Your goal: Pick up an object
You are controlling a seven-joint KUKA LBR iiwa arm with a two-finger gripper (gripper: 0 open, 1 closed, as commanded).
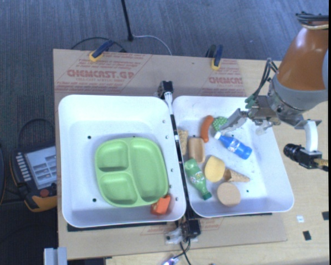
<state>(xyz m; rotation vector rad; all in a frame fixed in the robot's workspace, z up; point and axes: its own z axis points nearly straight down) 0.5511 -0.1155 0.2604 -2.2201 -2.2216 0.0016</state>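
We see two white bins [71, 148] of smooth plastic with a slight sheen, set on a matt brown board [99, 73] that looks like cardboard or fibreboard. The green tray [131, 171] is smooth plastic too — softly glossy. The blue bottle [235, 146] and green bottle [196, 176] look like shiny plastic. The floor [44, 15] is rough grey carpet — matt, ribbed.

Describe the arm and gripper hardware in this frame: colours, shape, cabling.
The arm is a rounded link with a broad orange band above a grey wrist section. Thin dark cables loop along its left side near the wrist. Below it sits a grey metallic gripper with slim silvery fingers. A white bracket with a black cylindrical part juts out on the wrist's right side.
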